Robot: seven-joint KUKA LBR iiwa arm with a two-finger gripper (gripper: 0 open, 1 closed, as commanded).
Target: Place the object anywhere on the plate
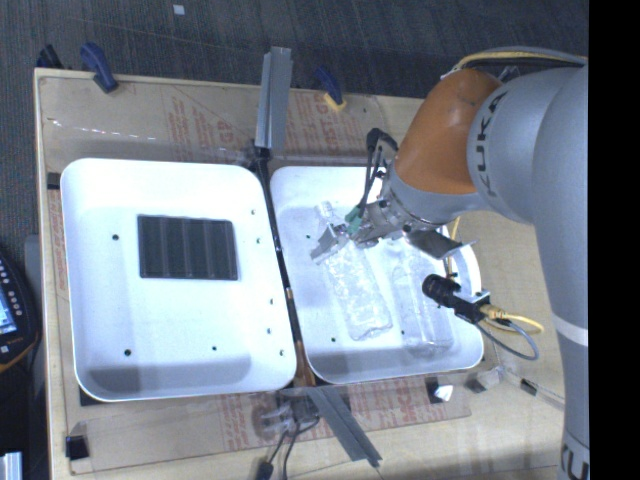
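1. A wooden table [150, 118] is seen bearing two shallow white plastic bins side by side.
2. In the left white bin [90, 268], a dark grey rectangular ribbed plate [188, 247] lies flat, toward twelve o'clock of the bin's centre.
3. In the right white bin [300, 198], two clear crumpled plastic bottles lie side by side: one clear bottle [358, 290] near the centre, the other clear bottle [415, 303] at its three o'clock side.
4. The grey arm with the orange band [450, 133] is reached in from three o'clock, over the right bin.
5. The two-finger gripper [335, 236] is placed above the twelve o'clock end of the central bottle; whether the jaws are spread or pressed together cannot be told.
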